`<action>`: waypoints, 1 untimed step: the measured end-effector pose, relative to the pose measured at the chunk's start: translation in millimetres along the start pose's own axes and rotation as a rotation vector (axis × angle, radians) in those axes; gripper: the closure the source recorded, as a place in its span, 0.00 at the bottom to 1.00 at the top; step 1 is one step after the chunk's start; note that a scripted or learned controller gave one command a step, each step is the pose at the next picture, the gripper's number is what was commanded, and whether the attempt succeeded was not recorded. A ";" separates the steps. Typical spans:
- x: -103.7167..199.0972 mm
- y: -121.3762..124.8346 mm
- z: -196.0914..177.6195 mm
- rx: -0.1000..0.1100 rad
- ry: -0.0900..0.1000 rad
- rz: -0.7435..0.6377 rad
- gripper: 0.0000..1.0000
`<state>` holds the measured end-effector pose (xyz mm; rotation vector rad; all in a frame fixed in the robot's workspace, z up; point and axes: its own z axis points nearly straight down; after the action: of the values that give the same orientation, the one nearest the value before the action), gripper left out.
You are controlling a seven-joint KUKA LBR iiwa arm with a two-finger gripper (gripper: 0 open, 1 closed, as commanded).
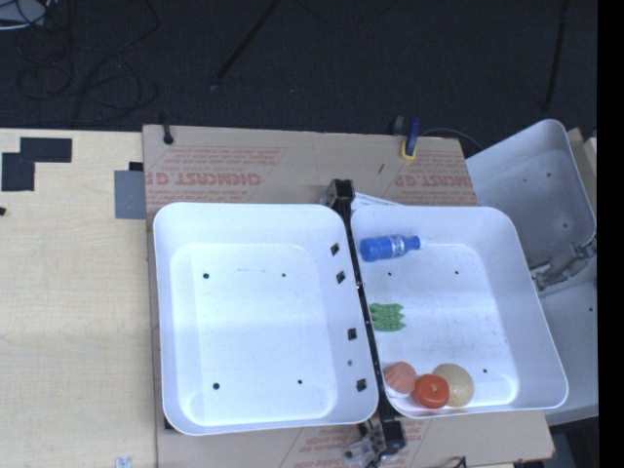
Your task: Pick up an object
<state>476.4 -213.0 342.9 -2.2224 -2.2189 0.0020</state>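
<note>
Blue bottle [389, 248] lies on its side in the right bin [487, 224], at the far end, close to the divider [359, 295] between the bins. I judge it light, rigid and smooth, likely to roll, so I would take it across its body. The green pod [386, 317] and three round pieces [429, 386] crowd the near corner against the wall. Open floor lies right of the bottle. I cannot tell the state of the fingers.
</note>
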 end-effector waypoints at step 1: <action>-0.4 0.4 -9.9 0.000 0.000 -0.001 1.00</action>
<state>476.8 -213.4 352.8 -2.2215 -2.2195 0.0023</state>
